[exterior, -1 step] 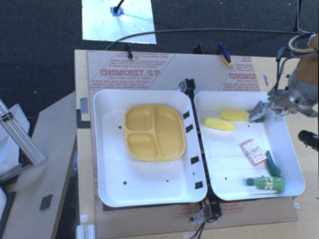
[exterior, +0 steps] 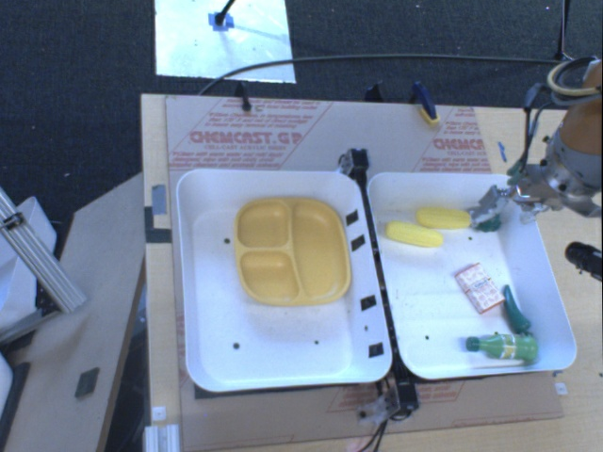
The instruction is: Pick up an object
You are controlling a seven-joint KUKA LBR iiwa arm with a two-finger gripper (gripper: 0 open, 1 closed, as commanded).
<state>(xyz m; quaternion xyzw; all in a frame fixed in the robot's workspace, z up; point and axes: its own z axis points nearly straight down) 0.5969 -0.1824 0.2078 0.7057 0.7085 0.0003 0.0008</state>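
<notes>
Two bins sit side by side on my table, and my claw [exterior: 492, 211] is hovering over the far right corner of the right bin [exterior: 556, 295]. How wide I'm open, I honestly cannot tell from up here, and nothing shows as held. Just beside me, toward the bin's middle, lies a yellow banana-shaped piece [exterior: 443, 217], with a second yellow piece [exterior: 413, 234] close beside it and angled a little. That nearest one looks like my best bet, to my mind.

Farther toward the near side I've got a small red-and-white packet [exterior: 480, 287], a teal tool [exterior: 514, 311] near the right wall, and a green bottle [exterior: 502, 347] lying on its side at the near edge. Over in the left bin [exterior: 203, 252] sits a yellow divided tray [exterior: 290, 250], well apart from me.

Now the worries! Those yellow pieces look smooth and rounded, so a squeeze off-centre could squirt one sideways. They lie close enough that coming down between them might nudge both and catch neither. And I'm hard by the far wall here: drop too close and I could strike the rim instead of closing on anything.
</notes>
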